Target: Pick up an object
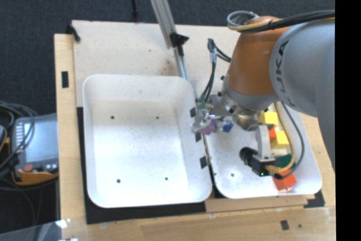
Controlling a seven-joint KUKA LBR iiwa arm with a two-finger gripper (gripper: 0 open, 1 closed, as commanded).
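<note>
You cannot tell the claw (pixel 211 121) state here; the small blocks, yellow (pixel 271 118) and orange (pixel 285 180), lie in the right bin (pixel 248 192), look light and stiff, so grip their flat sides.

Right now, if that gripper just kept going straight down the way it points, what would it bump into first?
Probably the small purple object near the right bin's left wall, just below the gripper. A blue piece lies beside it. Depth is hard to judge from above.
</note>
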